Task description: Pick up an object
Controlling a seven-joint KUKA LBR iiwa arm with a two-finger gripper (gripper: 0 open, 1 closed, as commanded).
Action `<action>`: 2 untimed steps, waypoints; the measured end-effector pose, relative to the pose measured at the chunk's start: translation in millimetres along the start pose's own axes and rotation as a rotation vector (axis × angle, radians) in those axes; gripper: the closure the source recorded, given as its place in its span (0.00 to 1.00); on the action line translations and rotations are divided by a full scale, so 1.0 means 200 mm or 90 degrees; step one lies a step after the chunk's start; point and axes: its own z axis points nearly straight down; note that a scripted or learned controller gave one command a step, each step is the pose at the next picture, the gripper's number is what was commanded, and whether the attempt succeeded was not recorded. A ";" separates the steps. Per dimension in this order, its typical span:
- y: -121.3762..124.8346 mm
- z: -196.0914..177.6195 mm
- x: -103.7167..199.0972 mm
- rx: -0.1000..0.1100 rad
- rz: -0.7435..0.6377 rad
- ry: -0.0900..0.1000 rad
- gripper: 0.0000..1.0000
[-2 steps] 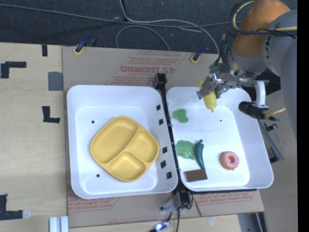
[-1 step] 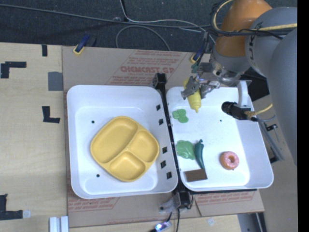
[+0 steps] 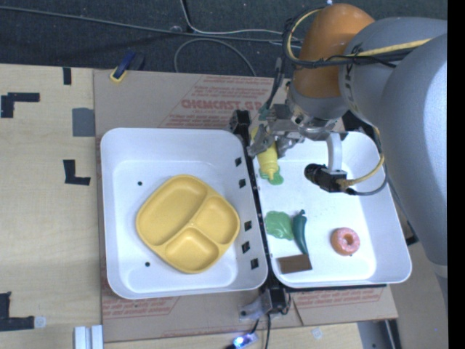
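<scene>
My arm reaches in from the right, wrist bent down over the right bin (image 3: pixel 385 267) near the divider; my gripper (image 3: pixel 267 150) is clamped on a small yellow bottle (image 3: pixel 269 164), which hangs upright between my fingers, just above the bin's floor

Grey arm (image 3: pixel 407 107) reaching in from the right, orange-banded wrist bent down (gripper (image 3: pixel 267 145) low)

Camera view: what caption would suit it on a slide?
Robot arm's gripper over a yellow bottle in the right bin; yellow plate in the left.
</scene>
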 end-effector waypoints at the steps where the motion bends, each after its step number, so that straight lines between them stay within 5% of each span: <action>1: -0.08 -0.04 0.26 -0.001 -0.001 0.000 1.00; 2: -0.11 -0.07 0.48 -0.002 0.000 -0.001 1.00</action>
